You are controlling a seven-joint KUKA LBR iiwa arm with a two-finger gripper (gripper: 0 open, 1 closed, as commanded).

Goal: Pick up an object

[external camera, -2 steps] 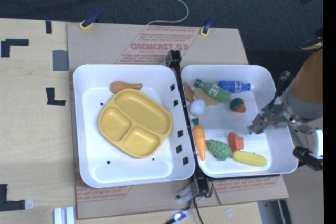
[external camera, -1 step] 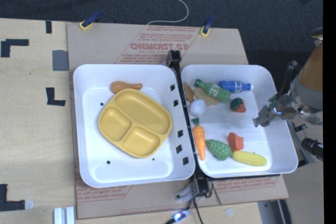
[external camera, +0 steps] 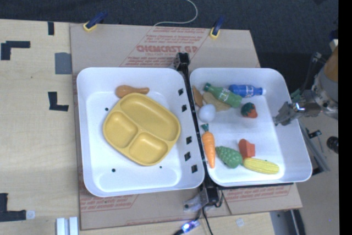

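Observation:
The right bin (external camera: 291,140) holds several toy foods. A green bottle (external camera: 223,95) and a blue bottle (external camera: 246,89) lie at its far side, with a white ball (external camera: 207,113) and a red-and-green strawberry (external camera: 249,110) just below them. A carrot (external camera: 208,148), a bumpy green vegetable (external camera: 229,156), a red piece (external camera: 247,148) and a yellow corn cob (external camera: 260,165) lie at the near side. My gripper (external camera: 287,113) hangs over the bin's right rim, apart from all of them, with nothing seen in it.
The left bin (external camera: 93,173) holds a yellow divided plate (external camera: 142,128) and an orange drumstick (external camera: 132,90) behind it. A black hinge strip (external camera: 190,118) runs between the bins. Cardboard (external camera: 165,47) lies under both, held by clips at the far edge.

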